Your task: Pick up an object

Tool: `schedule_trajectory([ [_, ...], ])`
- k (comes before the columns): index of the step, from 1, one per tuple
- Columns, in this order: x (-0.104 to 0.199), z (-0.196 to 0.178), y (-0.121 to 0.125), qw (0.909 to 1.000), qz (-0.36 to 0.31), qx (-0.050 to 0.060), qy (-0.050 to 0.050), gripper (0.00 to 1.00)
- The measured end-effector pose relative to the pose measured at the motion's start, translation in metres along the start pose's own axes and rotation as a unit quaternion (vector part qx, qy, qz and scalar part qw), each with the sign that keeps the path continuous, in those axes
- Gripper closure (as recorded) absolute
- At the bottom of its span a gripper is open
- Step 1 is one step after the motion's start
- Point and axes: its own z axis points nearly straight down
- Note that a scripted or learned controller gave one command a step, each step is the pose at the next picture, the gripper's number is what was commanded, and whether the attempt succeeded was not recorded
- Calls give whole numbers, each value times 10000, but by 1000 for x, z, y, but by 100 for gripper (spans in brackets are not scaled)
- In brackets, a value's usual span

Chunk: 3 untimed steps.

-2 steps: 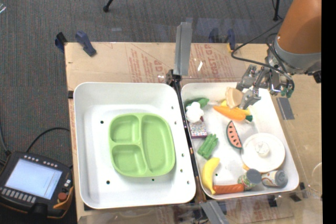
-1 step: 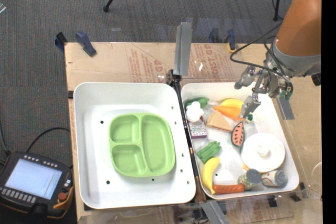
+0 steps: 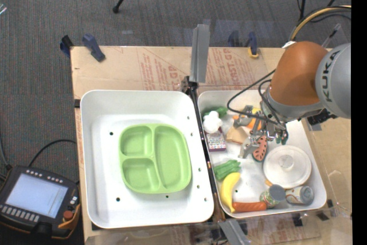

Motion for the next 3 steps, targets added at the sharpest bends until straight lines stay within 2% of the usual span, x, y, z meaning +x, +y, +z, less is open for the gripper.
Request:
schedule_trajectory([
  [1,50,9,-21,9999,129,3,-21,0],
  [2,74,13,28,10000,86,-5,33,0],
  [3,127,10,27,9998,173,4,-24,0],
])
